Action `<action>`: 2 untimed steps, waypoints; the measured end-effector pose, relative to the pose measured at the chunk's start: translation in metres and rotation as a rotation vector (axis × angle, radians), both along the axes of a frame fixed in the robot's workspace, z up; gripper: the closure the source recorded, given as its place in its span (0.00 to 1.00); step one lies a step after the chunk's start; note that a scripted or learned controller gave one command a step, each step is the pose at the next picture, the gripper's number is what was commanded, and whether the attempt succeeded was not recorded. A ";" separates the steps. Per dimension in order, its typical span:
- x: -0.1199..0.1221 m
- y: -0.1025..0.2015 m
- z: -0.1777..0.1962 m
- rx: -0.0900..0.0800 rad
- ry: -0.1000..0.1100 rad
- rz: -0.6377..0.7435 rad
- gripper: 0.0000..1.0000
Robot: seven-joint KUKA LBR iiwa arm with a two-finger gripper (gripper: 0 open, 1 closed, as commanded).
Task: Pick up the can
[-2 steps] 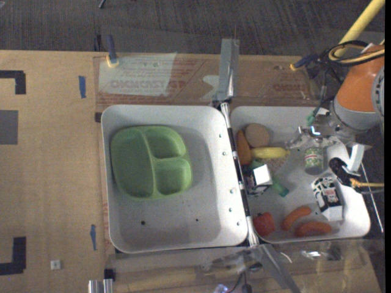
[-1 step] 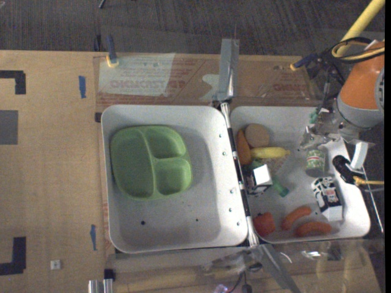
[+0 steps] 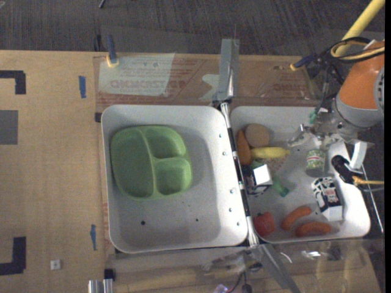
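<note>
Nearest you, sausages [image 3: 305, 222] and a tomato [image 3: 264, 223] lie along the right bin's [image 3: 360, 224] front. Farther back, the can [image 3: 315, 159] stands beneath the gripper [image 3: 319, 140]; you cannot tell how its jaws stand.

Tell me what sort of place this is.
Most likely a robotics lab test bench: a robot arm reaches over two white bins, one with a green tray, the other with toy food and a can, on a taped cardboard-covered bench.
</note>
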State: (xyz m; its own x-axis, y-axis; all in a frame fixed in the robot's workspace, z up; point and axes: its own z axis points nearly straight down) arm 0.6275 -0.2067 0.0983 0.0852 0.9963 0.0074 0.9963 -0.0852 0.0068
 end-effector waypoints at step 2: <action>-0.026 -0.003 0.001 0.002 -0.001 -0.226 1.00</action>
